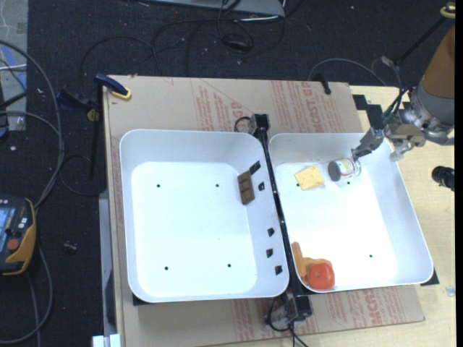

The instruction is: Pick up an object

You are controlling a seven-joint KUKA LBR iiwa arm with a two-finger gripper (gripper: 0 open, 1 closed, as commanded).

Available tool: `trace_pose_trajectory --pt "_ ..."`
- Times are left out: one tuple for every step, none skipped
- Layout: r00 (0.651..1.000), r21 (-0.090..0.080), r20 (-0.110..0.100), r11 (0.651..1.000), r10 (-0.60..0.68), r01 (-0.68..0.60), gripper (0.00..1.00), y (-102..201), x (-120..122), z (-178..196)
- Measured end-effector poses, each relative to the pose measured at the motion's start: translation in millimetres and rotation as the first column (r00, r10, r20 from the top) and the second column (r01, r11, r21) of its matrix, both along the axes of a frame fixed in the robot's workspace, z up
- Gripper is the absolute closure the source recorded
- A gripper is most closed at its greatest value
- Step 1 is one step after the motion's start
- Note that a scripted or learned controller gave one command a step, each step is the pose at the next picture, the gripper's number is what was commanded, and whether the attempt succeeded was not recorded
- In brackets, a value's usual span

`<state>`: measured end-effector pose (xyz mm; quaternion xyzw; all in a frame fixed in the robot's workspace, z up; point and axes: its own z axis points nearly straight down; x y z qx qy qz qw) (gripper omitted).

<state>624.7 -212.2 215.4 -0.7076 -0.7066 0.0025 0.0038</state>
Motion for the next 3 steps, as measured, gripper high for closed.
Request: trace_pose_trajectory --pt "1.000 -0.002 0.009 1.000 0.002 -0.002 0.00 0 2 5" --pt "1.000 -0.001 0.005 1.000 0.002 -0.002 0.00 0 11 -44" --pt "1.000 0.000 0.004 1.000 0.002 -0.002 0.00 6 17 -94"
